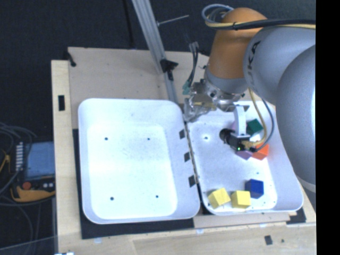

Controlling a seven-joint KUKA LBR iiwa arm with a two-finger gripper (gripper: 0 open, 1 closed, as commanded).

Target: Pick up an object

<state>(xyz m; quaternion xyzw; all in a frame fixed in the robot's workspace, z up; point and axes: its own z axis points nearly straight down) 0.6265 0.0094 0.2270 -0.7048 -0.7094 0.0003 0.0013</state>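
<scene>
The gripper [198, 106] is seen at the far corner of the right bin [213, 161], close to the rim shared with the left bin [127, 158]. Whether it is spread or pressed together cannot be told, since the wrist hides it from above, and nothing can be made out in its hold. The objects on offer are small coloured blocks, judged to be light, stiff and not fragile. Their flat faces should grip well if two opposite sides are taken squarely, though a corner pinch could let one twist out. Nearest to the gripper, off to the side from which the arm reaches in, the green block [254, 126] is partly covered by the robot's own fittings, so it would be awkward to approach. Just past it the orange block [261, 152] is found, near the green one. Well apart from the gripper, at the opposite end of the bin, the blue block [255, 187] stands free. Farthest along that end a yellow block [240, 198] and a second yellow block [219, 197] lie just beside each other.
</scene>
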